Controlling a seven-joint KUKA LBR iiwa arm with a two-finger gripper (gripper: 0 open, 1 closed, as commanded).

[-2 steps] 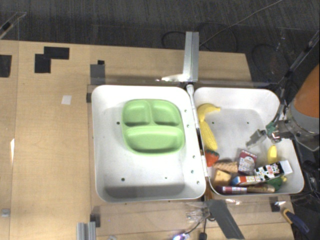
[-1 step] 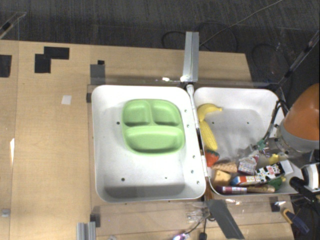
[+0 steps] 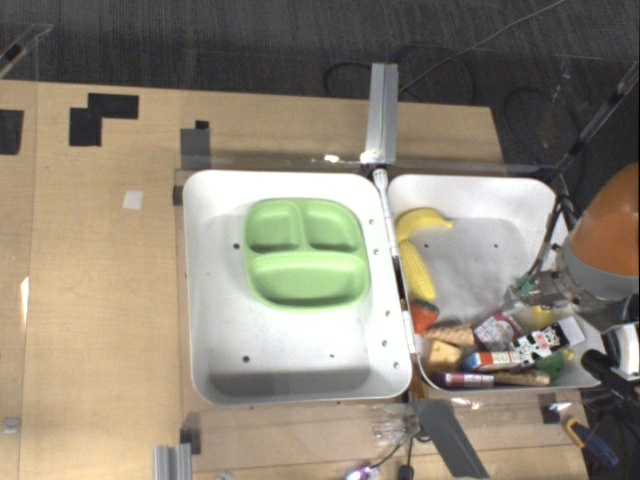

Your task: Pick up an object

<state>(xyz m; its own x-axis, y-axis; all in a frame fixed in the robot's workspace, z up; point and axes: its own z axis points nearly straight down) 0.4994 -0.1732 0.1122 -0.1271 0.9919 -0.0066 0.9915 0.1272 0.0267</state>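
Bins sit side by side on the wooden bench (image 3: 90,318). The left bin (image 3: 215,368) carries a green divided tray (image 3: 305,251), lying flat near its centre. The right bin (image 3: 490,228) has its load crowded toward six o'clock: a yellow banana (image 3: 420,222) at roughly ten o'clock against the dividing wall, a corn cob (image 3: 417,271) just below it along the same wall, a red piece (image 3: 424,317) under that, and a jumble of small packets and blocks (image 3: 505,353) along the near rim, too tangled to name singly. The arm (image 3: 608,233) enters at three o'clock, its orange band above the bin's right wall. The gripper (image 3: 537,295) hangs low over the clutter at about four o'clock in the right bin; whether its claw is spread or closed, or has hold of anything, I cannot tell.
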